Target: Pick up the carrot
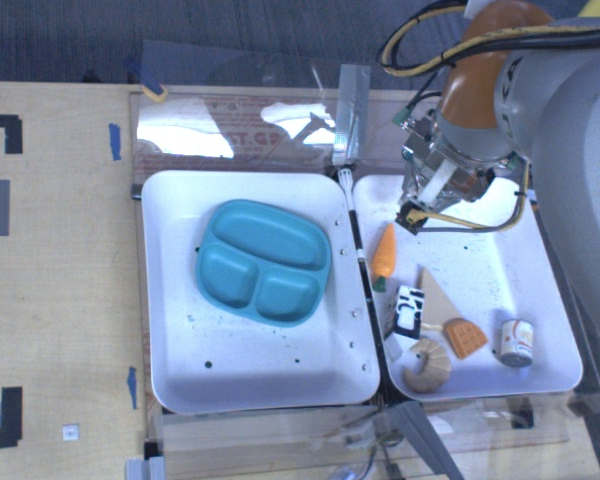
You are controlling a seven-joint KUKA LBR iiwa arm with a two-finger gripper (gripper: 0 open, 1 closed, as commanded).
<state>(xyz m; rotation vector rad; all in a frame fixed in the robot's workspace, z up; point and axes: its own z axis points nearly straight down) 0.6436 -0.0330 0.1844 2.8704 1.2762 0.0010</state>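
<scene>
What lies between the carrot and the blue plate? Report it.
Camera view: the two bins' adjoining rims separate the carrot from the blue divided plate.

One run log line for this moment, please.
carrot: right bin, by left wall | gripper: over same bin | carrot not held

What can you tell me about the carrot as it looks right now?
The carrot is a small orange toy-like piece with a smooth, plastic look. It tapers to a narrow tip at its far end and has a short green stub at its near end. It lies flat on the floor of the right bin, running along the bin's left wall and close against it. The gripper hangs just beyond the narrow tip, toward the view's right, and appears clear of the carrot.
</scene>
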